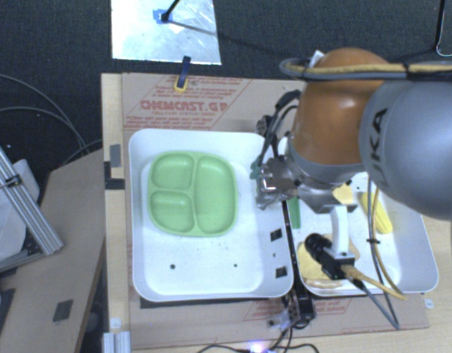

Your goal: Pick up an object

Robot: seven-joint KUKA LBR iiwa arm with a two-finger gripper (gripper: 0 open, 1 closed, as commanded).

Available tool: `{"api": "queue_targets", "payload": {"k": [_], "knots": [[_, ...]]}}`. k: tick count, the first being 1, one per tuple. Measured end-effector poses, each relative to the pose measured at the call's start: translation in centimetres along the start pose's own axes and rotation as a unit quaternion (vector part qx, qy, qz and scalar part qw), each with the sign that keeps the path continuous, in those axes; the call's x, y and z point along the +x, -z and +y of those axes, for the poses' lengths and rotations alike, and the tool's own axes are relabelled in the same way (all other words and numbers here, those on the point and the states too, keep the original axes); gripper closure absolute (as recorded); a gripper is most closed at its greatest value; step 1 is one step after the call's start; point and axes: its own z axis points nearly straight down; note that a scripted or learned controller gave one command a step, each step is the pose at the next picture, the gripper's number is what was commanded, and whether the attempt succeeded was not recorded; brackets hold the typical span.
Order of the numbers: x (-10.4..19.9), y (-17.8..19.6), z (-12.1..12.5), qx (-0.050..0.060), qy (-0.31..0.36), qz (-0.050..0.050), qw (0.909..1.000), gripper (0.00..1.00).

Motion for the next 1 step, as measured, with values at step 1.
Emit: {"api": "queue_targets", "payload": {"k": [1], "knots": [[-4.46,7.45,7.44,-0.002,-0.006,-0.003,1.0000,1.00]]}}
